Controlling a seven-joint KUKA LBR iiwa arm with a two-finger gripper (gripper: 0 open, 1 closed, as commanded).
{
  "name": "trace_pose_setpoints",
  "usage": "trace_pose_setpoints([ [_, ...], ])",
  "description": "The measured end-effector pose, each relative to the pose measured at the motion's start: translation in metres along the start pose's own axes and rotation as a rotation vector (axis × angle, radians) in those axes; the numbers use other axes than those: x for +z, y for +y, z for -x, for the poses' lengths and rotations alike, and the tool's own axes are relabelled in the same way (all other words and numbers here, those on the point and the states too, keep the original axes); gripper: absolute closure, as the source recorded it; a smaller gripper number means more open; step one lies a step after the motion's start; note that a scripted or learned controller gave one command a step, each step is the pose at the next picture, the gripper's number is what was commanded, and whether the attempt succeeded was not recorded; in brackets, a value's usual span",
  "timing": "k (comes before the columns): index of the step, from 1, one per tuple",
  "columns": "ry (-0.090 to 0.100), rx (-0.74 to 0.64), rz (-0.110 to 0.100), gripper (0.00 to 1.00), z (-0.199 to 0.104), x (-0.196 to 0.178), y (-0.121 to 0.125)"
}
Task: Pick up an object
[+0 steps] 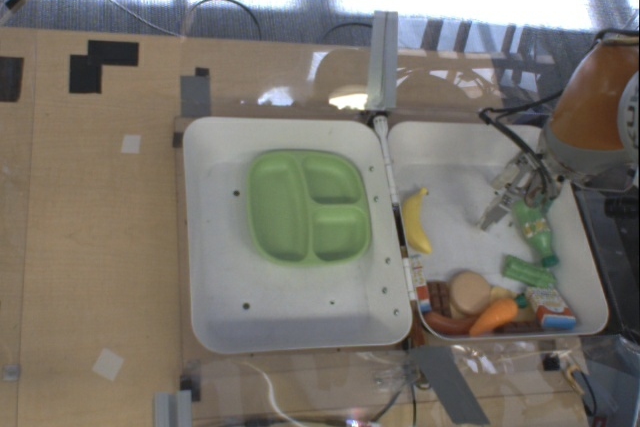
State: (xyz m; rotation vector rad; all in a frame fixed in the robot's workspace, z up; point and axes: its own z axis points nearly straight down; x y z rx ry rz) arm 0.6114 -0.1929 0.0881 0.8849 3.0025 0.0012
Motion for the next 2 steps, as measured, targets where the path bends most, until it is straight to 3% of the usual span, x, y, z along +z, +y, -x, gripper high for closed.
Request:
trace_pose_setpoints([
  [1,-0.014,-0.006,0.005,1.00,0.004,-0.016,0.003],
  [2,-0.001,0.179,0.003,1.00,-0.064,-0.111,0.037],
])
